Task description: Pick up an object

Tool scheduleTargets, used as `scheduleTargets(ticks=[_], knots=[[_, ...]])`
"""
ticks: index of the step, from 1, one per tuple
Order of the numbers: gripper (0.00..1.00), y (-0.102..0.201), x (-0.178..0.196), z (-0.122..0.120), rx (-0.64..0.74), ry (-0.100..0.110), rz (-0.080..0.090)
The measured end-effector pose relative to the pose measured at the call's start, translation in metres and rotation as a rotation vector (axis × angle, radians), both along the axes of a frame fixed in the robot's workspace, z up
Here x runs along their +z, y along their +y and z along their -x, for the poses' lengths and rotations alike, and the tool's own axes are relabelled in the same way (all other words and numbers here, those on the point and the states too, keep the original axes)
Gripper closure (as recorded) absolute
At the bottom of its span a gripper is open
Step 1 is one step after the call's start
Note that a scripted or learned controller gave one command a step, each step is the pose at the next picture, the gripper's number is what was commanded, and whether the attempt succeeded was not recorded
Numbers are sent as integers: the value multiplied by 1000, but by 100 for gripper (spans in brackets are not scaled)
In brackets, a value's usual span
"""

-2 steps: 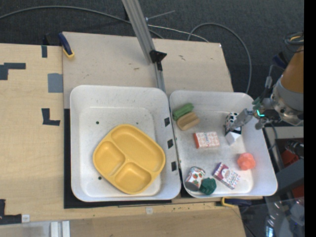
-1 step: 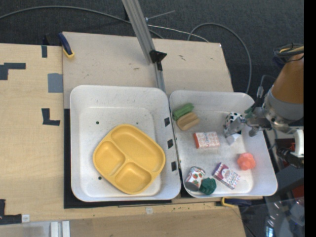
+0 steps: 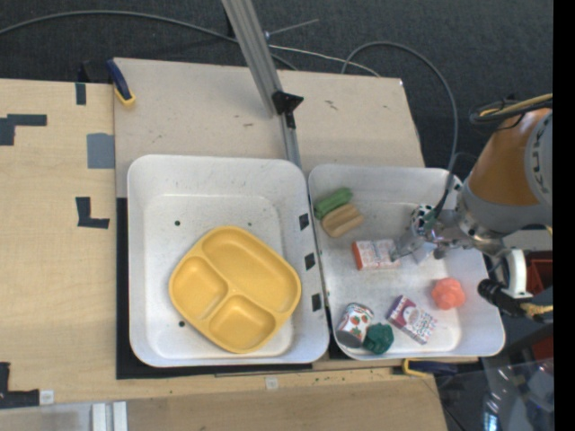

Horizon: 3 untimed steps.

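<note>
Claw (image 3: 415,248) is seen low in the right bin (image 3: 395,185), centre-right of frame, just beside the small red-and-white carton (image 3: 374,255); jaw state cannot be told. Carton is judged light, stiff-walled, crushable, slightly slick; a grip across its short sides is advised. Orange ball (image 3: 448,293) lies lower right, apart.

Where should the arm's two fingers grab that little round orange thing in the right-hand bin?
Probably from straight above, fingers closing across the middle of the small round orange object. It sits alone on the floor of the right white bin, apart from the purple-and-white packet, so there looks to be room on either side.
</note>
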State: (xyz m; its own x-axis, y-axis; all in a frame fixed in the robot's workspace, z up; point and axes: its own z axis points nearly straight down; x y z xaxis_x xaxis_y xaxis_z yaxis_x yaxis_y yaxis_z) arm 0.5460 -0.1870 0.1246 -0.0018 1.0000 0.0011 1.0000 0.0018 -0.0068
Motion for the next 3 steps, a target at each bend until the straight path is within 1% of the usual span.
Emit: scheduleTargets(ticks=[1, 2, 3], knots=[[0, 1, -33, -2, 0, -8, -3], [100, 0, -19, -4, 1, -16, 2], [100, -2, 44, -3, 0, -12, 3]])
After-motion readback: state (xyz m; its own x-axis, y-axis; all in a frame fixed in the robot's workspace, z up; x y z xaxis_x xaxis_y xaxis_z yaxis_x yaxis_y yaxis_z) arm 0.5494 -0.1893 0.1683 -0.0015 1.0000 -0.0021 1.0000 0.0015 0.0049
